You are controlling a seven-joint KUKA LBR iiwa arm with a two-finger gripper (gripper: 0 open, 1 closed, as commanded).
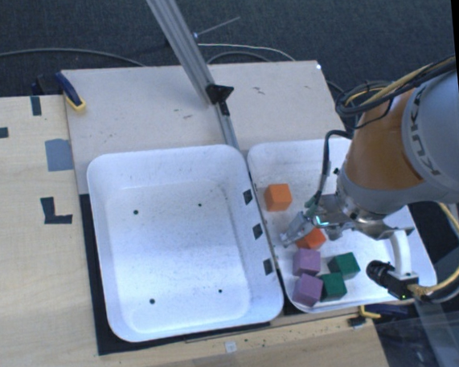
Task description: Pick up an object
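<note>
The right bin [292,160] holds several small blocks. An orange cube [278,197] lies near its left wall. Below it sit two purple blocks [307,261] [307,289] and two green blocks [344,265] [332,286]. My gripper [308,228] reaches down in the middle of this bin, just above an orange-red block [313,239] that is partly hidden under it. The grey arm with its orange band [380,156] covers the bin's right side. I cannot tell whether anything sits between the fingers.
The left bin [105,231] lies beside the right one, sharing a central rim. A metal pole [188,45] slants in from the top to the bins' junction. Cables run at the back and along the right edge. A yellow-handled tool [71,90] lies at the bench's back left.
</note>
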